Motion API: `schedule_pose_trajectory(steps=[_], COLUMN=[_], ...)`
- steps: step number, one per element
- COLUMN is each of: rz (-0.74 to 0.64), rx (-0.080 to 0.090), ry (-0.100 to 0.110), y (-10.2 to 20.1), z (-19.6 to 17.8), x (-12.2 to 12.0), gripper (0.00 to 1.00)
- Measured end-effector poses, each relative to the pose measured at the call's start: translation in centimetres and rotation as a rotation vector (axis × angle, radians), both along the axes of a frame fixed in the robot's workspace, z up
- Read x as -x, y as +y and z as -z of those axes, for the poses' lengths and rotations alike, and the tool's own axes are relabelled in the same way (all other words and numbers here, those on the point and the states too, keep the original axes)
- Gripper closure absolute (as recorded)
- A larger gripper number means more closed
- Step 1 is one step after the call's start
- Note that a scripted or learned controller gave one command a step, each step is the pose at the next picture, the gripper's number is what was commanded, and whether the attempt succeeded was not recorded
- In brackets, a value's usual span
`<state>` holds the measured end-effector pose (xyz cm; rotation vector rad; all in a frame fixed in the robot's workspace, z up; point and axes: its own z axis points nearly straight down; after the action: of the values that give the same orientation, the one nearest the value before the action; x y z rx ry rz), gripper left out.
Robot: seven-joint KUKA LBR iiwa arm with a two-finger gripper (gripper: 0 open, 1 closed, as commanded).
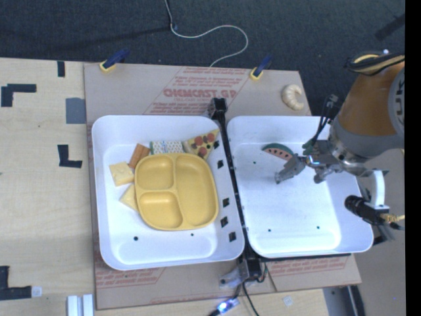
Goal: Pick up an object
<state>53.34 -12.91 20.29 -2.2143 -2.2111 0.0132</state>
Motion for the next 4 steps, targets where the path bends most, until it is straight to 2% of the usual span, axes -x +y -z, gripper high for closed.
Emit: schedule_pose_trajectory(steps=[1, 3, 4], rz=[-0.003, -0.003, -0.003], rx=[0.002, 0.001, 0.001], ry=[-0.012, -0.007, -0.010], y=[0.0, 0.2, 0.2], z=[-0.6, 11.3, 10.0], x=[-0.3, -0.1, -0.2], gripper=[0.00, 0.00, 1.00])
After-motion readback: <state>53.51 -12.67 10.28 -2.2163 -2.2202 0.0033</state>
